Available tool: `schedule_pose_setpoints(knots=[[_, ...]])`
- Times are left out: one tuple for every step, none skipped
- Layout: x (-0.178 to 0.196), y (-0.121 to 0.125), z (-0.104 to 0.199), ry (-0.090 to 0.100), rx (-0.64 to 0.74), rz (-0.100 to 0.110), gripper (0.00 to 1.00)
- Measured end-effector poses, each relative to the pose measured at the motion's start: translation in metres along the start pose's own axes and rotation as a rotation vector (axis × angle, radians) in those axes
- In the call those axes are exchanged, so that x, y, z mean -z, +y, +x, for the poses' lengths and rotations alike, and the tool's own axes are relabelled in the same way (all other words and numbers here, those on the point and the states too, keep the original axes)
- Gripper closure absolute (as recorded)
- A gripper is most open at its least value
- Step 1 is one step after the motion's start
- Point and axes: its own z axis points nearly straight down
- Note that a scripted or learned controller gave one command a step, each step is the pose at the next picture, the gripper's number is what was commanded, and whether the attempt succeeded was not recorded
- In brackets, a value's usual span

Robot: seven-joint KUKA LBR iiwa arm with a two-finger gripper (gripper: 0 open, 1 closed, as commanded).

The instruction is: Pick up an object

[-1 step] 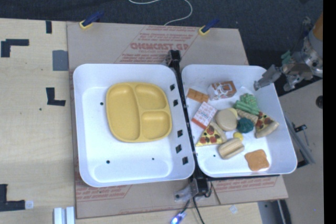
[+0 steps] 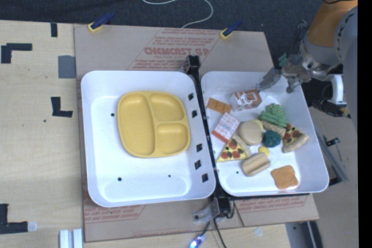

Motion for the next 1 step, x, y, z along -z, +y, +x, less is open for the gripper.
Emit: schedule_pose_setpoints(knots=[[-0.0625,-0.0379,-0.0028,-0.007,-0.001,-0.02,0.0]])
